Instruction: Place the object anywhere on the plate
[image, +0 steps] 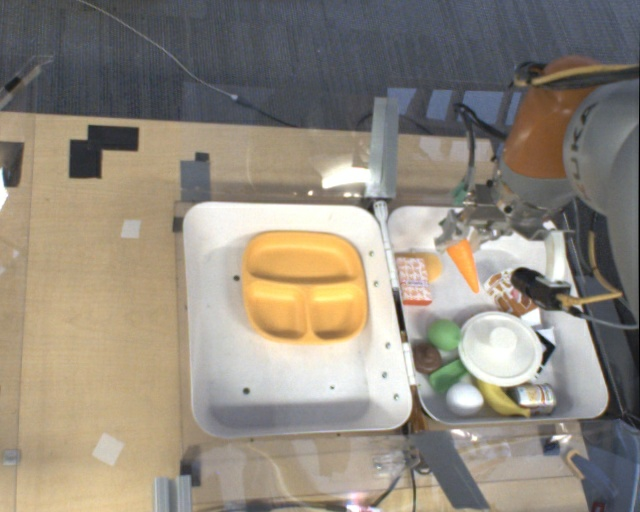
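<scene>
A yellow divided plate (304, 285) lies in the left white bin (215, 400). Over the back of the right bin (590, 385), my gripper (466, 230) hangs from the grey arm with the orange band. An orange toy carrot (464, 264) has its thick end between the fingers and its tip pointing down toward the bin's front. The gripper is shut on that end. The carrot is about a hand's width to the right of the plate, across the wall between the two bins.
The right bin holds a snack packet (413, 278), a green ball (445, 334), a white bowl (497, 346), a banana (500, 400), a white egg (463, 398), a small can (536, 398) and a brown pastry (508, 291). A metal post (380, 150) stands behind the bins.
</scene>
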